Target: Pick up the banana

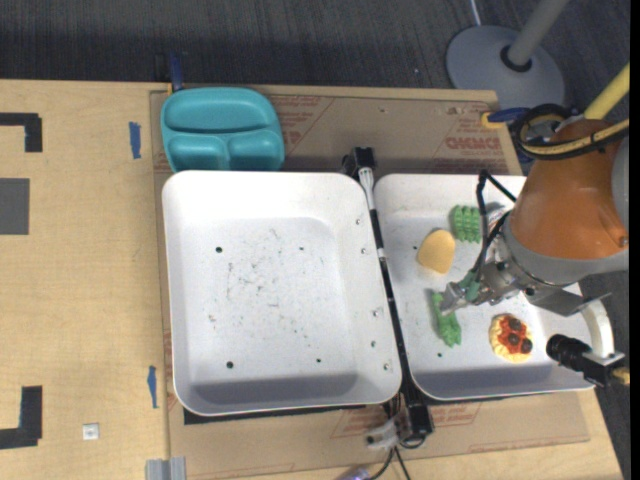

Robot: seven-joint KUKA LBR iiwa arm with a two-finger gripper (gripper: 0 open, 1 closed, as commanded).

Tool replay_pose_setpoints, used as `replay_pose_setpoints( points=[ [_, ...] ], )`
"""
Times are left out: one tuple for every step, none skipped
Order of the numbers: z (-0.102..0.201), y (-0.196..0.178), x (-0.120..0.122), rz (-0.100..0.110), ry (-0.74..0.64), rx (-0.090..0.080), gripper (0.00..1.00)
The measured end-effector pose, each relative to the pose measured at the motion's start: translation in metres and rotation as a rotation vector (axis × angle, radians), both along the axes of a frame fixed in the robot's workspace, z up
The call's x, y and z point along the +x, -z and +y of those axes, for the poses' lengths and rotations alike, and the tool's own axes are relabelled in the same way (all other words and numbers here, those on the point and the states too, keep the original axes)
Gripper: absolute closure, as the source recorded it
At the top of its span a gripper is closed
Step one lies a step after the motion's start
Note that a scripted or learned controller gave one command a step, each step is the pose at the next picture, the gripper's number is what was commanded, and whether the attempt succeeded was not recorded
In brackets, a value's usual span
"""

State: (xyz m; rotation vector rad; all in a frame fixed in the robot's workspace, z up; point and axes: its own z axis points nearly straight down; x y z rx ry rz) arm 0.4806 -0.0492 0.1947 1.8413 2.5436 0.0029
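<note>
Lying in the right white bin (560, 380), right of frame centre, the banana (435, 251) shows as a short, pale yellow, rounded shape. Its long axis runs roughly from upper right to lower left, the broader end toward the bottom of the frame; the shape is too stubby to tell stem from tip.

The gripper (463, 295) sits below and slightly right of the banana, near it but apart from it. Whether the gripper is spread or closed cannot be determined. The gripper tip is just above the upper end of a long green toy vegetable (448, 323).

A ridged green toy (464, 221) lies just right of the banana. A small pizza toy (511, 337) lies toward the lower right.

The left white bin (200, 368) adjoins. Behind it stands a teal divided tray (222, 128). The counter (80, 298) is light wood over cardboard, with dark carpet beyond.
</note>
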Motion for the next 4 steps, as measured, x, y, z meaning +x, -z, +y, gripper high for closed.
replay_pose_setpoints(
  points=[
    [0.000,-0.010,0.001,-0.004,0.000,-0.001,1.00],
    [0.000,-0.020,0.002,-0.007,0.001,-0.001,1.00],
    [0.000,-0.030,0.004,-0.011,0.001,-0.002,1.00],
    [0.001,-0.040,0.005,-0.015,0.000,-0.003,1.00]
  ],
)
